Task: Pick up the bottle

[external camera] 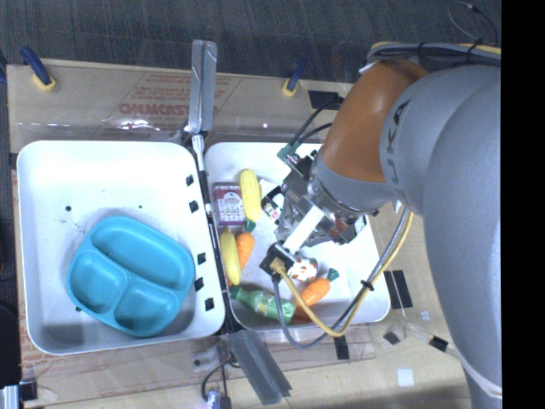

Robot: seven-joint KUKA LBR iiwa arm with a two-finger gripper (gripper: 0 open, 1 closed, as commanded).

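Observation:
A green bottle (258,302) lies on its side at the front of the right bin (368,244). A small clear container with a dark red label (228,205) lies near that bin's left wall. My gripper (274,204) hangs over the middle of the right bin, just right of a yellow corn-like piece (250,193) and well behind the green bottle. The grey arm with its orange band (370,126) covers the right half of this bin.
In the right bin also lie a yellow piece (228,257), an orange carrot (244,247), a second carrot (314,290) and a white-and-red toy (301,269). The left bin (51,169) holds a blue divided plate (129,274).

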